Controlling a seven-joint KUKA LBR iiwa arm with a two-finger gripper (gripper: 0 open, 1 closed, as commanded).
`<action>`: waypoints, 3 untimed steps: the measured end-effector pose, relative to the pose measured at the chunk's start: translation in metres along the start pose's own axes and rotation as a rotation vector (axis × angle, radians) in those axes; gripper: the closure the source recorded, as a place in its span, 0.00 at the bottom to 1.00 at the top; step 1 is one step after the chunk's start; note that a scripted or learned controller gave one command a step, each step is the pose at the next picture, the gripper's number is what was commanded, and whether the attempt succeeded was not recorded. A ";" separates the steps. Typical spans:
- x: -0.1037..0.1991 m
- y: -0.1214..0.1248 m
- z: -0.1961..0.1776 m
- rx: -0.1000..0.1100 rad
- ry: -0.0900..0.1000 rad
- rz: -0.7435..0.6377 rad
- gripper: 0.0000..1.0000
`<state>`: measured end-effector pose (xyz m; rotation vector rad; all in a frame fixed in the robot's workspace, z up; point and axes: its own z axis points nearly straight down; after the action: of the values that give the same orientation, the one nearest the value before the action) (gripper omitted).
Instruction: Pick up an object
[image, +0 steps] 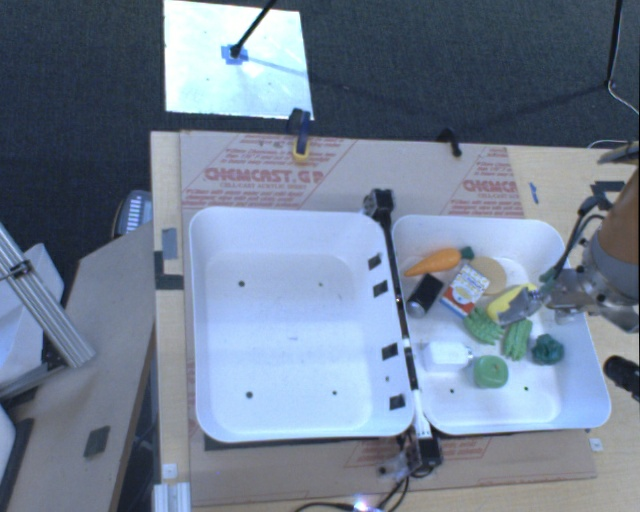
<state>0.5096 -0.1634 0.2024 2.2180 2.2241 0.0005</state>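
Note:
The right bin holds a heap of small things. An orange carrot lies at its far left, with a black cylinder and a red and white box just in front of it. A tan disc and a yellow piece sit near the middle. My gripper reaches in from the right, low over the yellow piece and the green leafy toys. Its tip blends into those objects.
Nearer the front of the right bin lie a white block, a round green piece and a dark teal lump. The left bin stands beside it, joined by a black-clipped divider. The arm crosses the right rim.

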 end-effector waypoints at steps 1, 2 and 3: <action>0.036 0.056 0.124 0.001 0.002 -0.006 0.00; 0.068 0.113 0.116 -0.004 -0.016 -0.002 0.00; 0.071 0.110 0.107 0.005 -0.003 0.002 1.00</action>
<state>0.6199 -0.0923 0.0958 2.2206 2.2229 -0.0087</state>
